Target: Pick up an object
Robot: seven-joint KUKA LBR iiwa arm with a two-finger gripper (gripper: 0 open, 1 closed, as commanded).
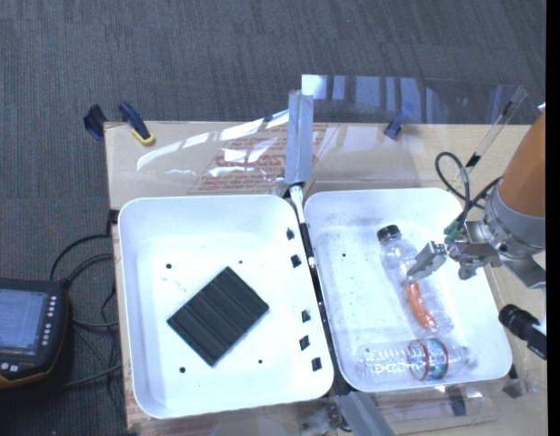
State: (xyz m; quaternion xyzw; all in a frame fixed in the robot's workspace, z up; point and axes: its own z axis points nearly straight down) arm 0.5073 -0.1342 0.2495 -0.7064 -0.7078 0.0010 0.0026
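the left bin holds a black ribbed pad. in the right bin lie two clear plastic bottles. the gripper hovers above the upper bottle, jaws spread, pinching nothing.

Both bins: glossy white plastic, right bin speckled with dark grime. Left bin holds matt black ribbed pad. Two clear plastic bottles, at 5 o'clock. Bench: pale wood under shiny film.
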